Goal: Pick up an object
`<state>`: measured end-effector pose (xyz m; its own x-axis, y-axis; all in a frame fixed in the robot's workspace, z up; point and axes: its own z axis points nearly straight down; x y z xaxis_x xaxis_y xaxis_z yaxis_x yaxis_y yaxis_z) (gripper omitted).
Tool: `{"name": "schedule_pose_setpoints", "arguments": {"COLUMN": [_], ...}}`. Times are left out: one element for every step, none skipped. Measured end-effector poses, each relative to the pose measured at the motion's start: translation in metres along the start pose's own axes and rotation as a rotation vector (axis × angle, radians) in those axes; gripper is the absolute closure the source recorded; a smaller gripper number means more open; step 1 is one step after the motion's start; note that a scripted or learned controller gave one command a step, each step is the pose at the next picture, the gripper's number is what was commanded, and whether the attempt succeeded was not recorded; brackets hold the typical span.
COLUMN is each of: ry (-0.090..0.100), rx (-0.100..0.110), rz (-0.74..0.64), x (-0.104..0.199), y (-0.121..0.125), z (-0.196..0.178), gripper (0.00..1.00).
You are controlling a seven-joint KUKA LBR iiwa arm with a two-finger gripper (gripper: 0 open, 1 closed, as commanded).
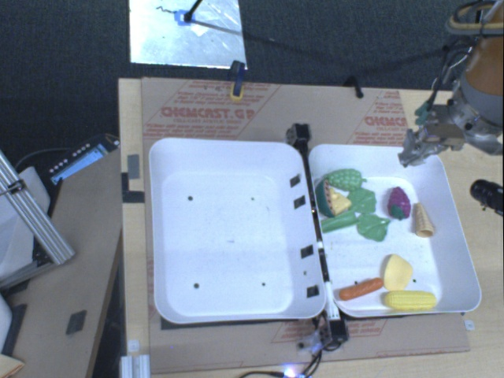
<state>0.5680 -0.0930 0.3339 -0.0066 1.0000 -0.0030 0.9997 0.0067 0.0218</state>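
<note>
My gripper (411,156) hangs over the far right part of the right bin (457,235), above and behind the toys. Nothing shows between its fingers. In that bin lie a purple eggplant (398,202), a tan cone (424,220), green leafy pieces (361,201) with a yellow wedge (339,202) on them, a yellow lemon-like piece (397,272), a yellow corn cob (409,299) and an orange carrot (360,290). The eggplant is the closest toy to the gripper, a little below and to its left.
The left bin (228,227) sits beside the right one, joined by a black hinge strip (309,211). A cardboard sheet lies under both bins. A shiny metal plate (187,20) lies at the far back. An aluminium rail (31,219) stands at the left.
</note>
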Motion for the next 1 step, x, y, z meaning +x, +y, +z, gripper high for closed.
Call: {"name": "schedule_pose_setpoints", "arguments": {"ry": [-0.002], "rx": [0.000], "rz": [0.002], "x": [-0.0184], "y": [0.0259], "z": [-0.1667], "gripper": [1.00]}}
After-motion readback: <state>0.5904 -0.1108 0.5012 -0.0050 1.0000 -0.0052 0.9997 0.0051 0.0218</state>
